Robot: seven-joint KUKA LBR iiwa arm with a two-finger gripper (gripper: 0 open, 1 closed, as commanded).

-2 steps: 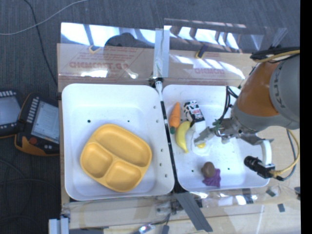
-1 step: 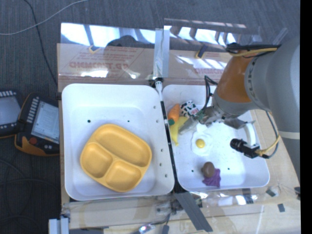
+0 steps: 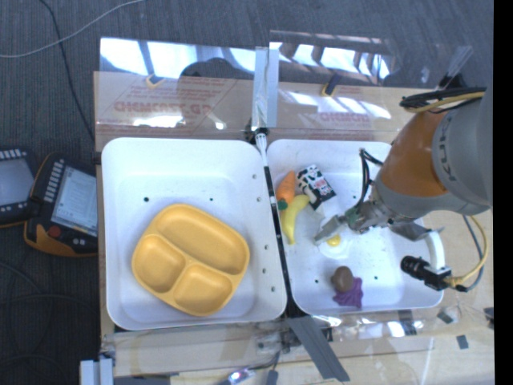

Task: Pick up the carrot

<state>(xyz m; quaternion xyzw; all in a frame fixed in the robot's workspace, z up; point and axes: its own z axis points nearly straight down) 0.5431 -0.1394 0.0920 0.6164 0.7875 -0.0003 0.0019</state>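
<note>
Camera view: carrot (image 3: 286,187) upright, tip toward bench's front.

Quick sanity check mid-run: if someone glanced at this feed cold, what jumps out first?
Probably the yellow divided plate, alone in the left bin. Then the grey-and-orange arm reaching into the right bin, its gripper low over a fried-egg toy. The carrot lies apart, by the divider beside a banana.

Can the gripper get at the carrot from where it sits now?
Probably yes. The carrot lies uncovered by the right bin's left wall, banana and cow toy crowding it; the gripper hovers close.
</note>
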